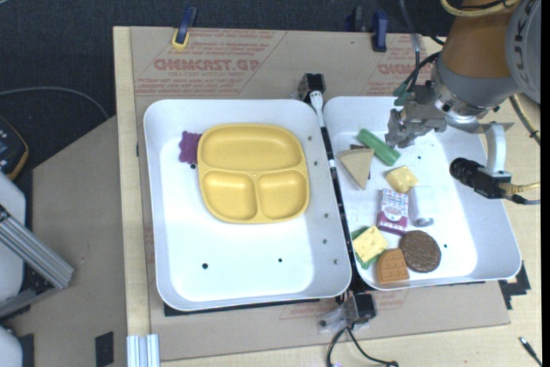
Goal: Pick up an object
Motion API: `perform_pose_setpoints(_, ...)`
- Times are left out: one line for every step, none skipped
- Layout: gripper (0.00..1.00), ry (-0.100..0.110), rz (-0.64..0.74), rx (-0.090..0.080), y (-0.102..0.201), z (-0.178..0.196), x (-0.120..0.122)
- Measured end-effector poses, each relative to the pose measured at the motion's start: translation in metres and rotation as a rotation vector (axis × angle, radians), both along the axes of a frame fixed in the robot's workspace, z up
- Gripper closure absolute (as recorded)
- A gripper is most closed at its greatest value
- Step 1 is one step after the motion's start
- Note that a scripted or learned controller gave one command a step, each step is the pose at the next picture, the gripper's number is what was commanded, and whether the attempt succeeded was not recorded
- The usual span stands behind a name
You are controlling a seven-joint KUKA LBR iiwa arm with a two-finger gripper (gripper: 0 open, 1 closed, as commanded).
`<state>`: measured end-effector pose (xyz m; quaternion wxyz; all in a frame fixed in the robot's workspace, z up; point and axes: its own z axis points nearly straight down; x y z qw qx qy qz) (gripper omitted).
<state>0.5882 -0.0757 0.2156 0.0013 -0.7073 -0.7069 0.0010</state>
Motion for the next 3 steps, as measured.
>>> perform_pose_setpoints(1.00,-0.007,0.002,-0.001,0.0073,0.0088,0.0078)
perform_pose_setpoints(1.00,-0.005,0.001,-0.001,0.0072,0.0107,0.0051)
perform_pose_setpoints(1.00,-0.001,0.000,-0.001,0.0072,0.0066,0.0027)
